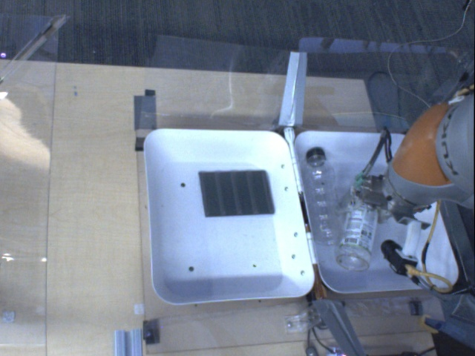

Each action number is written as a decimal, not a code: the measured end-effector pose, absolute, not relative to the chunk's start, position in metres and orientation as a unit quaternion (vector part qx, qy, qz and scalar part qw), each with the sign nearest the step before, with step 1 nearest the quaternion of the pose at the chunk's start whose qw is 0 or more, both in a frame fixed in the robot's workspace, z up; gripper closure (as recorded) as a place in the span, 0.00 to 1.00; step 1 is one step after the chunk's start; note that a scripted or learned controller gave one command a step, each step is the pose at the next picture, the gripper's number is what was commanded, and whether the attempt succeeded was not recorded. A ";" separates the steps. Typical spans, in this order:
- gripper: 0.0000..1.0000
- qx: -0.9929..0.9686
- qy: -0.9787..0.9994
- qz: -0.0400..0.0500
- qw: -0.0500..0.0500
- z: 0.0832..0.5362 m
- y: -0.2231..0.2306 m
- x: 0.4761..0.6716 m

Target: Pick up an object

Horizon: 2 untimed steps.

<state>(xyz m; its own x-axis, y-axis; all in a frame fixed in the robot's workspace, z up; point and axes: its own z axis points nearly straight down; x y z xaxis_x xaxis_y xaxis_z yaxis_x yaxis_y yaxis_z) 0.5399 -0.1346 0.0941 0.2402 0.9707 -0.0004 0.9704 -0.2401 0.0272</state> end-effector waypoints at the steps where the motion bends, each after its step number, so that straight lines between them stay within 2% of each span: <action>1: 1.00 0.787 0.617 0.009 0.011 0.104 -0.134 0.541; 2: 1.00 0.749 0.662 0.002 0.002 0.195 -0.117 0.571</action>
